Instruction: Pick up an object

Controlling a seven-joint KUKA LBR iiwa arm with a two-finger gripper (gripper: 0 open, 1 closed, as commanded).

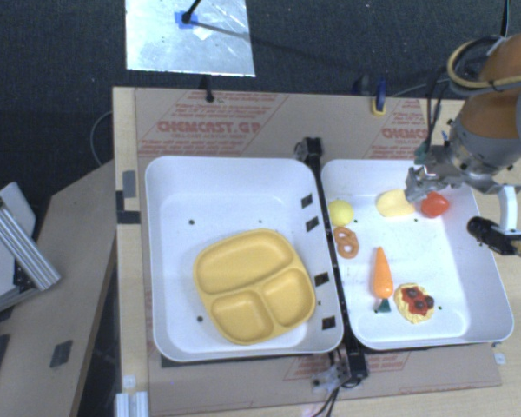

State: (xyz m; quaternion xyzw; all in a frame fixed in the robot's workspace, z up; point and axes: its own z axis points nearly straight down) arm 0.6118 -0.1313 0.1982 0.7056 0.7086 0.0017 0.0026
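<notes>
Robotics lab: 2 white bins (243,176) on cardboard-covered bench (243,115)

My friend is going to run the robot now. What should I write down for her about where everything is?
Pincer: down over the far side of the right bin, above the pale yellow piece and the red tomato-like toy. Whether it is open or shut cannot be told, and nothing is visibly held.

Right bin also has a yellow lemon, a pretzel, a carrot and a small pizza.

Left bin has the yellow divided tray.

Done: the arm has reached the toys. Left: grasp one and lift it out.
</notes>
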